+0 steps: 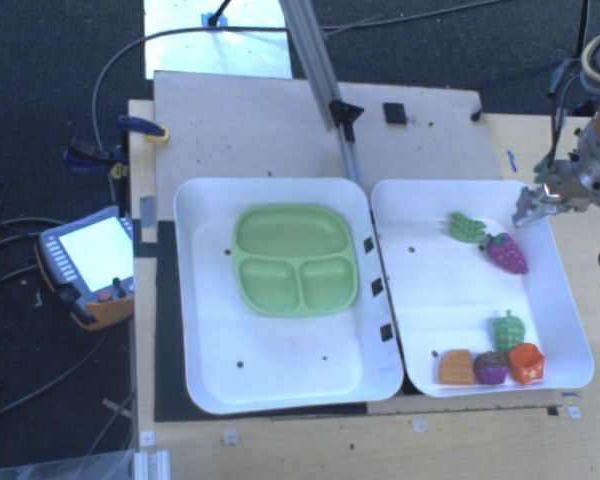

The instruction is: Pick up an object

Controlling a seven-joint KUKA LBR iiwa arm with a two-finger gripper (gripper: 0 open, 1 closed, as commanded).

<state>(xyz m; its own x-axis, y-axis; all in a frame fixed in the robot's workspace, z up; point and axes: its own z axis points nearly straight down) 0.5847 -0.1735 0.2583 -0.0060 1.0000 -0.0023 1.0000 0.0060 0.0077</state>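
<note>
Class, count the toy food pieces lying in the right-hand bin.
6. In the right bin: a green piece and purple grapes near the top; along the bottom edge, a tan piece, a purple piece, an orange piece and a green piece behind them.

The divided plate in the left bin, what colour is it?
Light green; the divided plate shows plainly in the camera view.

Open bin floor between toy clusters

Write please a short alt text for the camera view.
A robot claw hovers at the right bin's upper right edge, near purple toy grapes. More toy foods sit in that bin's lower right corner; the left bin holds a green divided plate.
</note>
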